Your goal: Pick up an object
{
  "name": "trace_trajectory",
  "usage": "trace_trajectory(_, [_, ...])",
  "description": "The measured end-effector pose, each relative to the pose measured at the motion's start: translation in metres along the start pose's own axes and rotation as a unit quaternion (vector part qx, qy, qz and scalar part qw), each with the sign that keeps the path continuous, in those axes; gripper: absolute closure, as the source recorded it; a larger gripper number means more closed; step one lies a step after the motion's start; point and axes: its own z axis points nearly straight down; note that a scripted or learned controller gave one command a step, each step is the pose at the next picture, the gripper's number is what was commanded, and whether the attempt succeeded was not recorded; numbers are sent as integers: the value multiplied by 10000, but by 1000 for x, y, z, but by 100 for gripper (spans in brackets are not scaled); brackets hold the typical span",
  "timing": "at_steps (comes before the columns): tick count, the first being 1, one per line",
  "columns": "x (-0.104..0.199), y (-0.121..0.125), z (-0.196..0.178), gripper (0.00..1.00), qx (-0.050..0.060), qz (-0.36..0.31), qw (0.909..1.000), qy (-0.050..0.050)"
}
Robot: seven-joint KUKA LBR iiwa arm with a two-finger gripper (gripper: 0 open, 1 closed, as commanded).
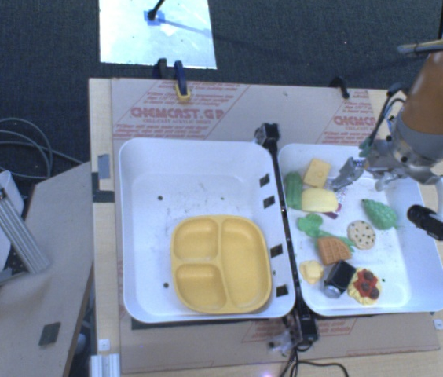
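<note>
- The end effector (349,173) hangs low in the right bin (433,285); whether it is released or clenched I cannot tell.
- Just beside its tip lies a pale yellow toy food piece (319,201) — likely light, stiff plastic, smooth and rounded, best taken across its narrow width.
- Near it: a yellow wedge (316,172), green pieces, a cookie (360,234).
- Well apart, the left bin (147,210) holds a yellow divided tray (221,262).

yellow divided plate (221,262), white bins (147,210), brown-speckled cookie (360,234), green leaf (379,214)
</note>
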Motion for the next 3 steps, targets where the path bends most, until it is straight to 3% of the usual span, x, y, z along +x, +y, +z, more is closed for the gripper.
trace_trajectory(1, [0, 1, -11, 100, -18, -12, 10000, 0])
trace_trajectory(2, [14, -2, -49, 100, -17, -15, 10000, 1])
trace_trajectory(3, [40, 41, -186, 100, -91, -30, 10000, -12])
